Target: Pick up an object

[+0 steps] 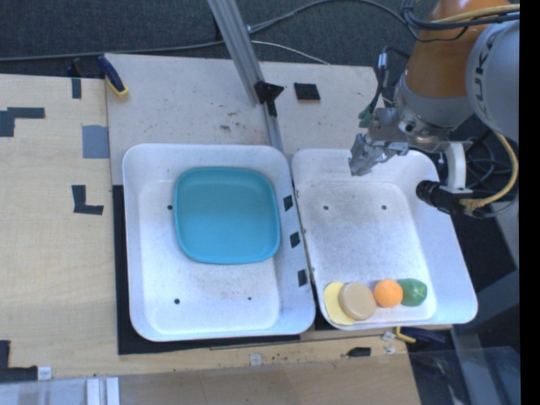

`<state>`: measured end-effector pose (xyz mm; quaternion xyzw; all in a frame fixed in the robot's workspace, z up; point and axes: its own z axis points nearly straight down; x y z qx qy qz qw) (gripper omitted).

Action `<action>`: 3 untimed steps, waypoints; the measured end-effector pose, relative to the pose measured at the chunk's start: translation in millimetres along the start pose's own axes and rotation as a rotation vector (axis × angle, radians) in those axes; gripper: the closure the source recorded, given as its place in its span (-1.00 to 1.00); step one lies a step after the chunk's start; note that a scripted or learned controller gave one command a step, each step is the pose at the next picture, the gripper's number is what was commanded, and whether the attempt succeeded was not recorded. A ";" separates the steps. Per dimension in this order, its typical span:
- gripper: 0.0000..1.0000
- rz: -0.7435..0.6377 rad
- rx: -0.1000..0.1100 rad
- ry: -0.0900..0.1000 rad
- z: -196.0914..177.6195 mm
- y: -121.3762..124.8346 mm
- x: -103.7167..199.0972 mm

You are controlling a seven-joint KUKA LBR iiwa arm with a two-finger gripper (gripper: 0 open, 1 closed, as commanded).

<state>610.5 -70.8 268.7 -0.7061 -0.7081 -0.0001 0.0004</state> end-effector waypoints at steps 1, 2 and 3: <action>1.00 -0.001 0.000 0.000 0.8 -18.6 44.5; 1.00 -0.001 0.002 0.000 12.6 -53.1 94.8; 1.00 -0.002 0.001 0.000 25.4 -81.9 148.7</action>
